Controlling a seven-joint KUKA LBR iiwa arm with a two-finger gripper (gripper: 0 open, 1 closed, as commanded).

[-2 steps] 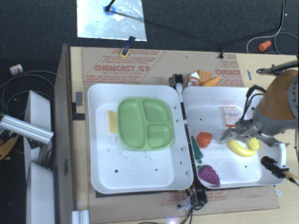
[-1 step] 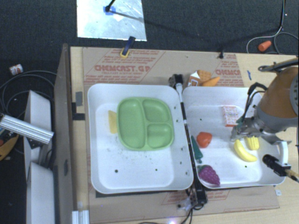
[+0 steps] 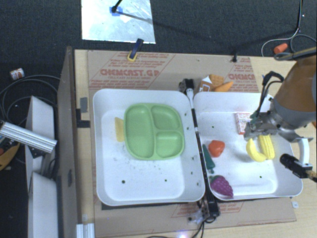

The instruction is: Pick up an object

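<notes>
**Arm low over the right bin, beside the yellow toys**

Here the gripper (image 3: 256, 129) sits low in the right bin (image 3: 287, 185), its tip just above a yellow banana (image 3: 254, 151) and a yellow corn cob (image 3: 267, 145) lying side by side; whether it touches either, and whether it is open or closed, cannot be told from this angle. Nothing is visibly held. Left of the pair lies a red-orange toy (image 3: 216, 147), and near the bin's front left corner a purple grape bunch (image 3: 222, 186). A small red-and-white packet (image 3: 242, 120) rests close behind the gripper. The left bin (image 3: 106, 182) holds a green divided plate (image 3: 153, 131), with a yellow piece (image 3: 119, 129) tucked at its left edge
</notes>
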